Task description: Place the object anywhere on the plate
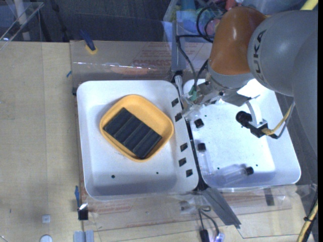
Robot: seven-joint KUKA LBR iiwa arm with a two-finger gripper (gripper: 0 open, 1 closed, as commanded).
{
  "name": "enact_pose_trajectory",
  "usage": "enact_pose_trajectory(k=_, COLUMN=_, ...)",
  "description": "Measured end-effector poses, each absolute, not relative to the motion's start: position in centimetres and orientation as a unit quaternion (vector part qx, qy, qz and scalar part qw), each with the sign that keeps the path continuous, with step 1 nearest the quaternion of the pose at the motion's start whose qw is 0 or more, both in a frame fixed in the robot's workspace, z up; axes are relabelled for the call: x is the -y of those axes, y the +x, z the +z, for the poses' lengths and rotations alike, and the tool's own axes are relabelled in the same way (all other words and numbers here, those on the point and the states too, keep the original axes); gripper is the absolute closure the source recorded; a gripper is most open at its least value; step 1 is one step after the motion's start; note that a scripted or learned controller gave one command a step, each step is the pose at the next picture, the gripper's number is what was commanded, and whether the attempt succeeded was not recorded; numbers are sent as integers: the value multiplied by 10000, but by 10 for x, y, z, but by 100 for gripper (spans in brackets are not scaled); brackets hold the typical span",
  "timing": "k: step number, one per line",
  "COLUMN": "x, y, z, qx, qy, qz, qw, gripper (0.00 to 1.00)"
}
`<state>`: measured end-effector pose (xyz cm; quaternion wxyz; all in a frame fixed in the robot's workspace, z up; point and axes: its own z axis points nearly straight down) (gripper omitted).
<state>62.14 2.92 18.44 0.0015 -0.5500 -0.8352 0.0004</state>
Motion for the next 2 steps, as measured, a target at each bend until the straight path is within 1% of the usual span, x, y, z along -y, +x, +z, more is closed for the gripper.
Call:
enact_pose_trajectory(k=1, x=-70, y=573, z=184, qx=8838, qy=-4679, qz=2, qw=14, gripper=100)
enact_pose_trajectory(k=2, x=-69, y=574, z=184, qx=8835, qy=-4683, qz=1, qw=12, gripper=0)
